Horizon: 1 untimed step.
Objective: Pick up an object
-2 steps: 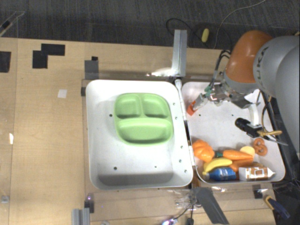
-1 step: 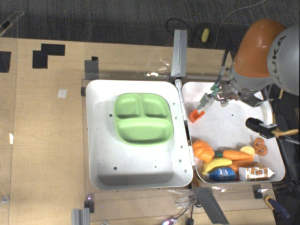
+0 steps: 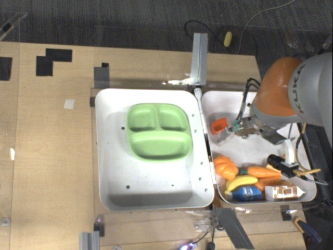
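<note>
My gripper (image 3: 229,132) hangs low over the upper left part of the right bin (image 3: 257,146), with the arm coming in from the right. A small orange-red block (image 3: 218,124) lies right beside its tip, on the left; I cannot make out whether they touch. Along the bin's front lie an orange pepper (image 3: 225,166), a yellow banana (image 3: 240,182), a carrot (image 3: 263,172), a blue object (image 3: 247,193) and a white bottle (image 3: 283,192).
The left bin (image 3: 109,155) holds a green divided plate (image 3: 157,130) in its middle. A metal post (image 3: 199,56) stands at the back between the bins. The right bin's floor around the gripper is bare white.
</note>
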Each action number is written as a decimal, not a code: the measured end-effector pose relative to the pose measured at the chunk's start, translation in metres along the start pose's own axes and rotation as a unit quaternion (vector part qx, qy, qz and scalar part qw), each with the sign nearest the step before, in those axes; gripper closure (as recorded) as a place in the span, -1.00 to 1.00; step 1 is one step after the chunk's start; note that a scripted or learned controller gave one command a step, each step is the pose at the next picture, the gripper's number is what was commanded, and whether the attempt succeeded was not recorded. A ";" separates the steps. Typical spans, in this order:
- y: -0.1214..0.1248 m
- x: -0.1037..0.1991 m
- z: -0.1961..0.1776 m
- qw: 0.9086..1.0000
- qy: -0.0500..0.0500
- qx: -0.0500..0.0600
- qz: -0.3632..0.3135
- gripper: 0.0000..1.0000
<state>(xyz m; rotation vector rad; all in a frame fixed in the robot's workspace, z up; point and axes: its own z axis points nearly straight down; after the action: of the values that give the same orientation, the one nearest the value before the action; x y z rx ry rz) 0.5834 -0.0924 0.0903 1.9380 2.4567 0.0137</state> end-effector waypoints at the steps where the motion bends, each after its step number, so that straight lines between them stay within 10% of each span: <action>1: 0.000 0.000 0.000 1.000 0.000 0.000 0.000 -1.00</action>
<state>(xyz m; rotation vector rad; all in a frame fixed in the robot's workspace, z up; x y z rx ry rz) 0.5834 -0.0924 0.0903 1.9379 2.4570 0.0136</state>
